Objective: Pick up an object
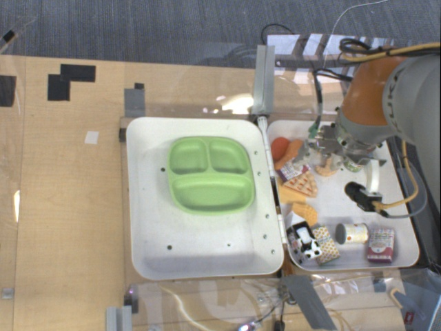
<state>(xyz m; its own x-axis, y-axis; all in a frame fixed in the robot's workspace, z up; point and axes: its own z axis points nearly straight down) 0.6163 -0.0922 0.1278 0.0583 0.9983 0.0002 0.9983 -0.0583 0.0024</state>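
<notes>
Okay, arm: your grey arm with the orange band comes in from the right and bends down over the right bin.
Gripper: your gripper sits low at that bin's far end, just beside the food toys.
Claw state: cannot tell, you get no clear look from this angle.
Pick candidates: all lie in the right bin, mostly along its left wall.
Far left corner: red round toy touching an orange piece.
Below those: waffle piece, then yellow wedge, both near the wall.
Near end: black-and-white block, checkered piece touching it, small can on its side, red packet toward the right corner.
Left bin: holds a green divided plate with three compartments, flat near the middle, well apart from your gripper.
Bench: pale wood, the two bins side by side.
</notes>
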